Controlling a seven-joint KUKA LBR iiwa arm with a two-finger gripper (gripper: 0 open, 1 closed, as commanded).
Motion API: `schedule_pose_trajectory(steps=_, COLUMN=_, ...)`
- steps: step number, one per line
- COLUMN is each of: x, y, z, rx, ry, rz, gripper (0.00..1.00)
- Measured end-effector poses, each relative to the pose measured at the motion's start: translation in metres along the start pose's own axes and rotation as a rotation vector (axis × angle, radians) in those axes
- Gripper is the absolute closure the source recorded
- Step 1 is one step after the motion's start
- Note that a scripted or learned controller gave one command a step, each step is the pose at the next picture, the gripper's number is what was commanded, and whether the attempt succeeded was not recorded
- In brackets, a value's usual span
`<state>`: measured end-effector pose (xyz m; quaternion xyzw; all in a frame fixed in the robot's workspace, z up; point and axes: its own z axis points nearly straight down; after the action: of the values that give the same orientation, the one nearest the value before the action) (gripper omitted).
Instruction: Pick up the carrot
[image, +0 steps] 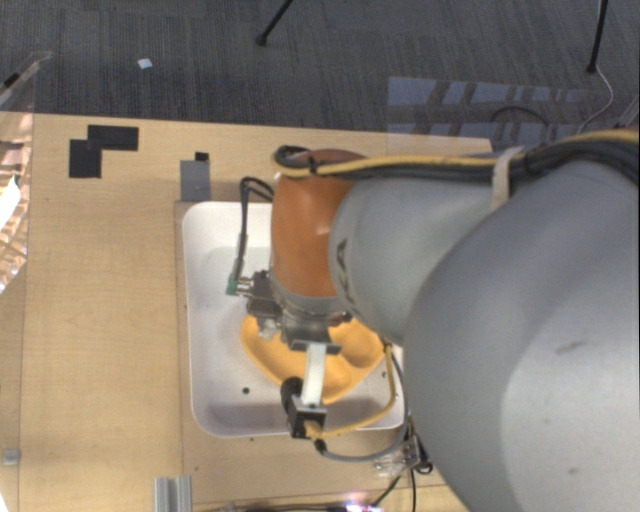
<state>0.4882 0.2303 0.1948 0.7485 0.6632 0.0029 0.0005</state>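
nearest to you, a yellow cable (352, 424) loops off the tool and sags low over the bin's front wall. watch that it doesn't snag on the lift.

just behind it the jaws hang low inside the white bin (212, 300), close to the floor at the front. the wrist and a white bracket cover them, so i can't tell whether they are spread or pressed together. nothing is visibly pinched, so don't count this as a grasp.

the carrot: i can't pick it out for sure. the only candidate is a yellow-orange shape (262, 358) lying on the bin floor right under the wrist, showing on both sides of it, just behind the jaws. it looks broad and curved, more than one slim root, so it may be something else, with the carrot hidden by the arm (520, 320).

my read on doing this step well:
- confirm the target before closing, as the arm blocks most of the bin from this camera.
- centre the jaws across the narrow width, not along the length.
- go down until just short of the bin floor, close, then lift straight up.
- check for orange between the jaws once clear of the rim.

further back, the orange band (303, 235) sits over the bin's middle, with bare tabletop (100, 330) to the left.
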Motion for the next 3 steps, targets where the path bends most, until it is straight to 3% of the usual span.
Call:
schedule_pose_trajectory(steps=1, x=-0.032, y=0.011, z=-0.047, rx=-0.004, ry=0.0, rz=0.259, gripper=1.0)
schedule_pose_trajectory(steps=2, x=-0.075, y=0.018, z=-0.039, rx=0.0, ry=-0.002, rz=0.633, gripper=1.0)
schedule_pose_trajectory(steps=3, x=-0.046, y=0.002, z=0.071, rx=0.012, ry=-0.01, rz=0.839, gripper=1.0)
